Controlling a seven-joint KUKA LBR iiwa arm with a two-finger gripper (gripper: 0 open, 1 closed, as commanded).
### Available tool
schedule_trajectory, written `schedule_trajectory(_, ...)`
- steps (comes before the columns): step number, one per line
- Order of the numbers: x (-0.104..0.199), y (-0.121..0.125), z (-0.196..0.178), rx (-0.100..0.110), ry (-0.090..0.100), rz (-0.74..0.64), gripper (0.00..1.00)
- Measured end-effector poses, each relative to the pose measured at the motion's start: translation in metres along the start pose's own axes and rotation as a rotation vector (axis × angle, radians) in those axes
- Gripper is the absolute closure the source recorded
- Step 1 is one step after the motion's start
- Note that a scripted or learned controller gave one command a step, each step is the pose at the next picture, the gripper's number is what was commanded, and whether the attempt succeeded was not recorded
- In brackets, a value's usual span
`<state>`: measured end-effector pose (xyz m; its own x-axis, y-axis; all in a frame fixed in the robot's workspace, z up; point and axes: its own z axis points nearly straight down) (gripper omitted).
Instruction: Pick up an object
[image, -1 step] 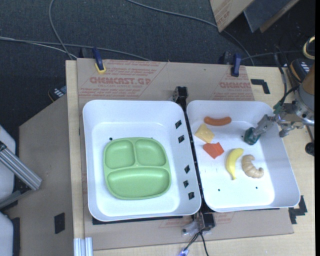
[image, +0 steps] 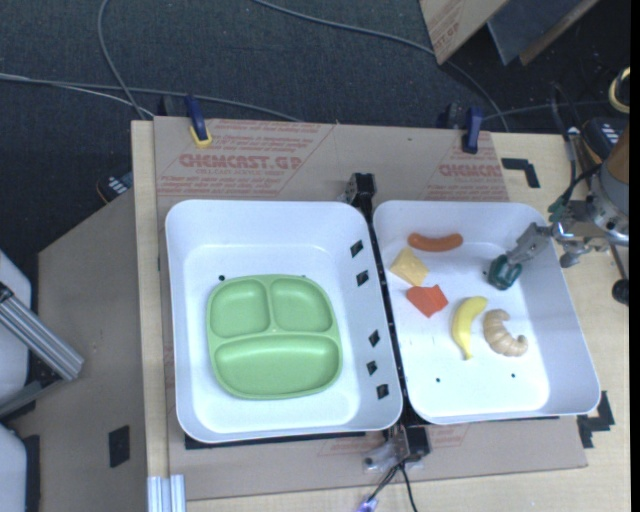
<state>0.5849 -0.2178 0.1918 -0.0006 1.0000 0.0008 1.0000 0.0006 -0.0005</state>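
Banana (image: 466, 324) (mid-bin), tool (image: 503, 272) near right rim

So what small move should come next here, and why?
Probably shift the gripper toward the banana and croissant. It sits low at the right bin's far right side with nothing visibly between its tips, and those two are the nearest items.

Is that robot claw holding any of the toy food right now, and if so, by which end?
Nothing is held. The gripper sits in the right bin, apart from the banana and croissant.
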Motion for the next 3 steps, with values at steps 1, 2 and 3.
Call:
schedule_trajectory(1, 0.011, 0.000, 0.053, 0.005, 0.002, -0.001, 0.00)
schedule_trajectory(2, 0.012, -0.001, 0.106, 0.005, 0.002, 0.000, 0.00)
schedule_trajectory(3, 0.011, 0.001, 0.091, -0.002, 0.000, -0.001, 1.00)
